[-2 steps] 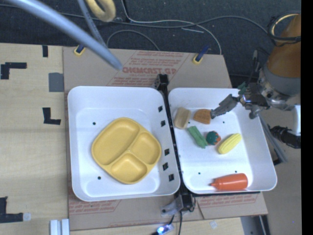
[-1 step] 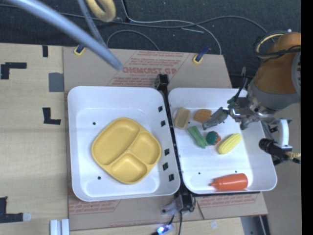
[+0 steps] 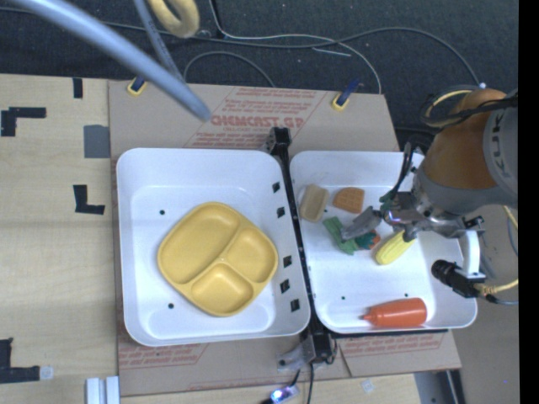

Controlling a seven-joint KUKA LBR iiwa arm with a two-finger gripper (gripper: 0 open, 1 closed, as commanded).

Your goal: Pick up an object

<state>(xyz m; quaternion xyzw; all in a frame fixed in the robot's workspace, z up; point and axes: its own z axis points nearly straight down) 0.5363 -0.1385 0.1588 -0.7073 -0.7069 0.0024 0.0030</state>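
Camera view: the tool is lowered into the right shallow white bin, over a green plastic item beside a yellow corn-shaped toy. Whether it is open or closed cannot be told. Crowding may cause a missed or double grasp. The bin also holds a tan block, an orange piece and a red-orange carrot-shaped toy. The left white bin holds a yellow divided plate.

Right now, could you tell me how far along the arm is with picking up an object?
Done: the gripper has reached into the right bin, low over the green toy beside the yellow corn. In hand: nothing visibly held; whether the fingers have closed is unclear. Left: grasping and lifting something; the orange carrot, tan block and orange piece lie untouched.
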